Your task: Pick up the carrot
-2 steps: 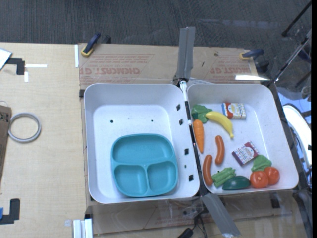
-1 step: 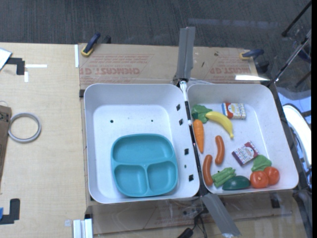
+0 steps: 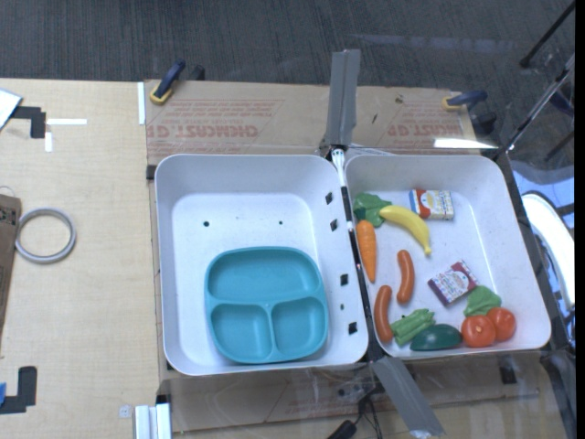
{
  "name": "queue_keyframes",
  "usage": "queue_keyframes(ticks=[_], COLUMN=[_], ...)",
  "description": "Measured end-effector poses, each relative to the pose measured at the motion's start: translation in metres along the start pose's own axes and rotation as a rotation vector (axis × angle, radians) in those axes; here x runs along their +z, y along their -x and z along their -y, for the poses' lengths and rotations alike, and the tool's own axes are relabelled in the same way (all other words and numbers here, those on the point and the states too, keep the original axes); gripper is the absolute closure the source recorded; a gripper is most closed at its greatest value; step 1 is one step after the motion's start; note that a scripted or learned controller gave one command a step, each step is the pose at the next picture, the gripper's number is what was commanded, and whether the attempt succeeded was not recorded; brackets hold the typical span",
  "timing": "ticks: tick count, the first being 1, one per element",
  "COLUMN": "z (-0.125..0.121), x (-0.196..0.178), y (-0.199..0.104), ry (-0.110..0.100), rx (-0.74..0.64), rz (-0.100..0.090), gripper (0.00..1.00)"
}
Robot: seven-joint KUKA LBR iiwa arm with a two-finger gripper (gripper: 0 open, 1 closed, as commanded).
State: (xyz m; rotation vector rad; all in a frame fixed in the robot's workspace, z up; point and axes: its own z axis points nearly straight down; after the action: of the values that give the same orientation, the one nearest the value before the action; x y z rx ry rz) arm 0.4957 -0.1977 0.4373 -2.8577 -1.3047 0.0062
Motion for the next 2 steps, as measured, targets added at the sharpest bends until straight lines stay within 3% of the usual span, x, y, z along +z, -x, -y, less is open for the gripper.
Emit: queue_keyframes(ticks=[1, 2], z=[0.06, 0.128], x=[-0.004, -0.004], y=[-0.051, -0.122], ry=[0.0, 0.0], rx=[-0.301, -0.402], rz=[0.0, 0.0], gripper=[1.0, 1.0])
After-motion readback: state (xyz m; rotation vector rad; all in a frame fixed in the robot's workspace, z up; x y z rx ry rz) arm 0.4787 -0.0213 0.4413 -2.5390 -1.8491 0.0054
